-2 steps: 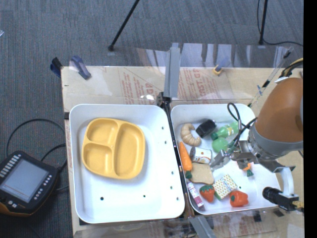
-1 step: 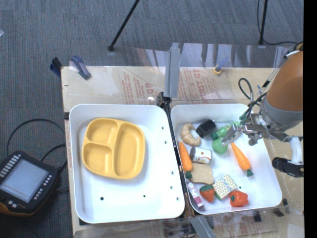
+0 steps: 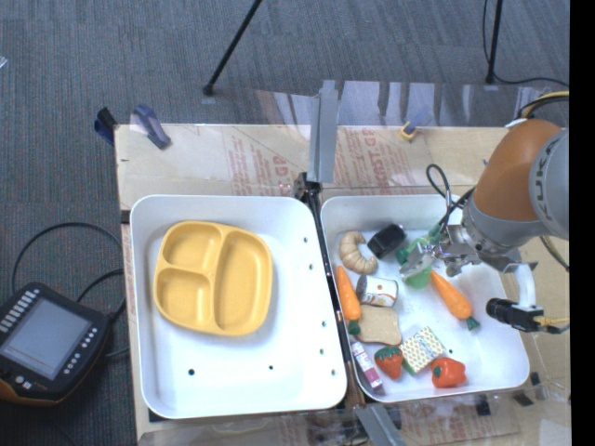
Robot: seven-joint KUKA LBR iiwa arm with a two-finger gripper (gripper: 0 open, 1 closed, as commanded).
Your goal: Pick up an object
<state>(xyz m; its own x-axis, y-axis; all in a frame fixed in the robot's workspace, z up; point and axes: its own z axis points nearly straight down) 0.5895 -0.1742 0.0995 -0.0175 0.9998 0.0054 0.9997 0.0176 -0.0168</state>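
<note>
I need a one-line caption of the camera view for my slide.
KUKA arm's tool over a green toy in the right bin of play food; yellow divided plate in the left bin.

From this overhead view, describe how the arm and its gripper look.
The arm is thick and rounded: an orange band sits above a grey wrist section, with dark lettering on the grey shell near the picture's right edge. A black cable loops beside the wrist. The gripper is a compact grey metal assembly with small dark parts, too cluttered to make out further.
</note>
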